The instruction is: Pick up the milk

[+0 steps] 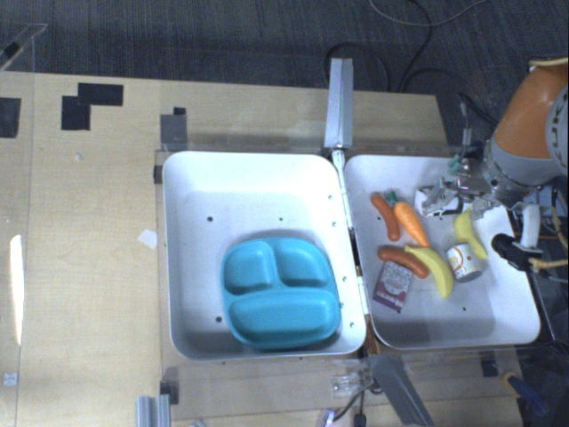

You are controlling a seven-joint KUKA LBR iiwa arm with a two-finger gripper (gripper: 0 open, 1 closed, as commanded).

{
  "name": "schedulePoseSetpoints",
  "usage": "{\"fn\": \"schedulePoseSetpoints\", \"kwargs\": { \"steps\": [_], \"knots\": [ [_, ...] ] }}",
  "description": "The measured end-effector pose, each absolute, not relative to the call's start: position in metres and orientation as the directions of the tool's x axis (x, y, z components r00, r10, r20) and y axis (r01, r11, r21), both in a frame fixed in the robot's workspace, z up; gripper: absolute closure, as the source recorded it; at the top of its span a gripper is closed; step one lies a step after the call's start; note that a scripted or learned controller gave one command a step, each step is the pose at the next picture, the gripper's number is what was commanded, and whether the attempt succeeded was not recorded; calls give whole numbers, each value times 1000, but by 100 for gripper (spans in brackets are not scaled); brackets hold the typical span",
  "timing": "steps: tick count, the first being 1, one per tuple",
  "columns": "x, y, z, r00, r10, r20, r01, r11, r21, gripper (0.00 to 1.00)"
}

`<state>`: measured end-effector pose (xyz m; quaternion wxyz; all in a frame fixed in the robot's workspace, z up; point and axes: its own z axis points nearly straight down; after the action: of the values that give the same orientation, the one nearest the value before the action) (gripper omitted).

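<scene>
Hovering over the far right part of the right bin, my tool hangs low above the food items, reached in from the right on a grey arm with an orange band. From this slanted overhead view I cannot tell whether the tool is apart or together; its metal parts blur against the white bin, and nothing is plainly clamped in it.

The milk, as I judge it, is the small dark, flat carton lying on its side toward the near left of the right bin, just beside a sausage and the larger banana. It sits apart from my tool, with other items between, so I would need to travel toward the near left before descending.

Counting the right bin: two bananas, the larger one and a smaller banana close under my tool; one carrot; two sausages, the second sausage alongside the carrot; one small can tipped on its side; one milk carton. The items lie loose and tumbled, probably scattered for picking practice.

The left bin holds one blue divided plate with three compartments. Both bins sit side by side on a pale wooden worktop.
</scene>
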<state>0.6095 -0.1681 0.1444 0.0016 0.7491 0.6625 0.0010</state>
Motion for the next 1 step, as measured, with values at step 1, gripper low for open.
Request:
{"fn": "schedulePoseSetpoints", "kwargs": {
  "steps": [1],
  "knots": [
    [639,-197,95,123,992,-1,992,-123,6,0]
  ]
}}
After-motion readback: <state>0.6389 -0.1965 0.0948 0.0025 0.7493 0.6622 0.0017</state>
